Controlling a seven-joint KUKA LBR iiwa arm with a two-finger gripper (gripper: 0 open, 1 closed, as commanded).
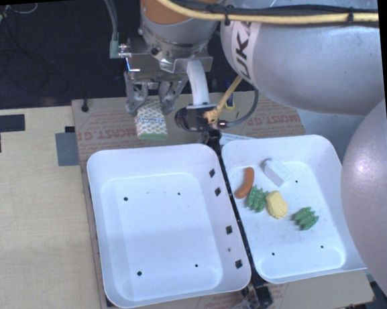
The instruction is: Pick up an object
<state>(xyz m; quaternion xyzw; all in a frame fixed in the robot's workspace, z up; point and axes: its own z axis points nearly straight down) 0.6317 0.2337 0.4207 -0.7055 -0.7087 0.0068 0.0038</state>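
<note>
Hanging above the far edge of the left bin [107, 166], the tool [154, 101] has its fingers closed on a small white box with green print [151, 125], which dangles tilted between them, lifted clear of the bin and over the brown cardboard [110, 127] behind it. The grey arm [306, 53] sweeps in from the right, bulky and close to the camera, with its orange band [173, 4] just above the wrist and a yellow cable [289, 15] running along it.

In the right bin [328, 152] several things lie near one another: an orange sausage-shaped piece [244, 182], a small grey block [274, 172] just beyond it, a green leafy piece [256, 199] touching or almost touching a yellow corn-like piece [277, 205], and a second green piece [305, 217] a little apart toward the near right. The two bins sit side by side, rims touching along the middle, on a pale wooden surface [32, 232] bearing a few dark squares [3, 130].
</note>
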